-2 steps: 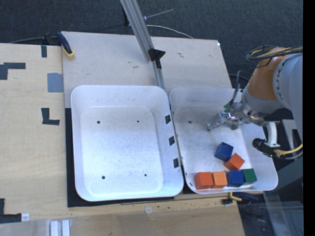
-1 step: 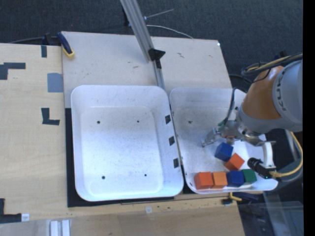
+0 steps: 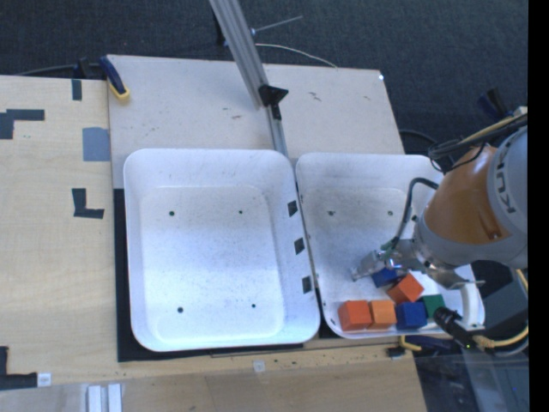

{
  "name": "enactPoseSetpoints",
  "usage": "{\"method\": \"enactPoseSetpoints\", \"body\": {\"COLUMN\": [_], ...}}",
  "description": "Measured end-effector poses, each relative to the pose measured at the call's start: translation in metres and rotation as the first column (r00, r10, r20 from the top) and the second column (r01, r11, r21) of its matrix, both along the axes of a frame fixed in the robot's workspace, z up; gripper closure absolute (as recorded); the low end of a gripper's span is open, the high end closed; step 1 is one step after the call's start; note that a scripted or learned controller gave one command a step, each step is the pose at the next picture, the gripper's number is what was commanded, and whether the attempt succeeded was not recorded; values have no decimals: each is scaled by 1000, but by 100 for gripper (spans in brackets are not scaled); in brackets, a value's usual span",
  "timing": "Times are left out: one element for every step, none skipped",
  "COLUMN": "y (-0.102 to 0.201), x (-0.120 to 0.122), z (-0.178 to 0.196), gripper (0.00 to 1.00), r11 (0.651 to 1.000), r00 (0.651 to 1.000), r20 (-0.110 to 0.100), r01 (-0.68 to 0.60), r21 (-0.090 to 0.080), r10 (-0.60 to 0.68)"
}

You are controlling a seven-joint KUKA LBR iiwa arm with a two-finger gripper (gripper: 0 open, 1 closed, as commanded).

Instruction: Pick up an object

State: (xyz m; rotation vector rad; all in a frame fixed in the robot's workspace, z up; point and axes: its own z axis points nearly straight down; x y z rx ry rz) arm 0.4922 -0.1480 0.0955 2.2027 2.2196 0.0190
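I see the gripper [image 3: 371, 269] low in the right bin [image 3: 352, 174], its fingers around a small blue block [image 3: 388, 275]; other blocks cluster just toward the near rim.

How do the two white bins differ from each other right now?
The left bin shows only its speckled white floor; the right bin has coloured blocks bunched at its near corner. The gripper is down in the right bin, while the left bin stands away from the arm. The arm covers part of the right bin; the left bin is in full view. Both are shallow, white and rounded.
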Motion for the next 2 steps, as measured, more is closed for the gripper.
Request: {"method": "enactPoseSetpoints", "body": {"y": [1,83], "x": [1,-9], "z": [9,100], "gripper": [100,100], "r11": [1000,1000], "r00": [1000,1000], "r20": [-3,-15], "r01": [-1,-1], "r21": [2,5], "r10": [1,1]}}
